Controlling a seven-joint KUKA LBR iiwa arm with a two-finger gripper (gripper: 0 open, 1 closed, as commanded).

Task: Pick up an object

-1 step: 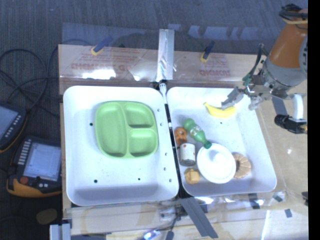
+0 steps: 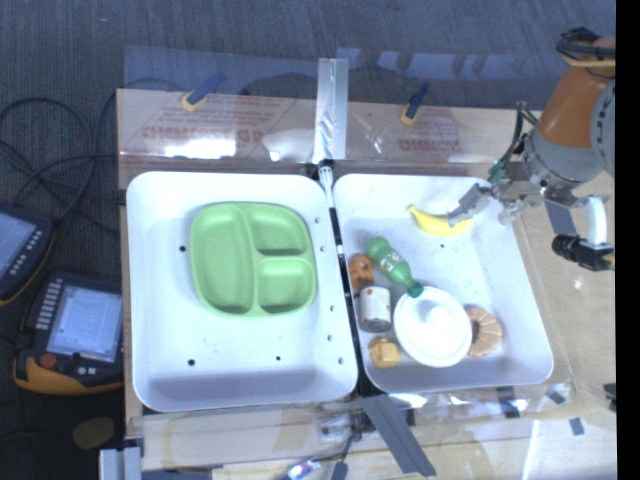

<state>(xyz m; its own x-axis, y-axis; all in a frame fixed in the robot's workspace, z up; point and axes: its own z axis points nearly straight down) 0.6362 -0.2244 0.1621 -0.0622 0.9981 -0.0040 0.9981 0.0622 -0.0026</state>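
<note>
The right bin (image 2: 520, 298) holds a yellow banana (image 2: 436, 221) at its back, with a green bottle (image 2: 393, 265), a small can (image 2: 375, 308), a white bowl (image 2: 432, 328), a brown ring-shaped pastry (image 2: 486, 331), a small orange item (image 2: 360, 266) and a bread roll (image 2: 384, 351) nearer the front. My gripper (image 2: 470, 206) reaches in from the right, low over the back of this bin. Its tip lies right at the banana's right end, and whether it touches the banana is unclear. The banana still lies on the bin floor.
In the left bin (image 2: 150, 298) lies a green divided plate (image 2: 252, 258). A raised divider (image 2: 340, 268) separates the two bins. The arm's orange band (image 2: 575, 108) and wrist hang over the right bin's back right corner. Cables and a tablet lie off the bench at the left.
</note>
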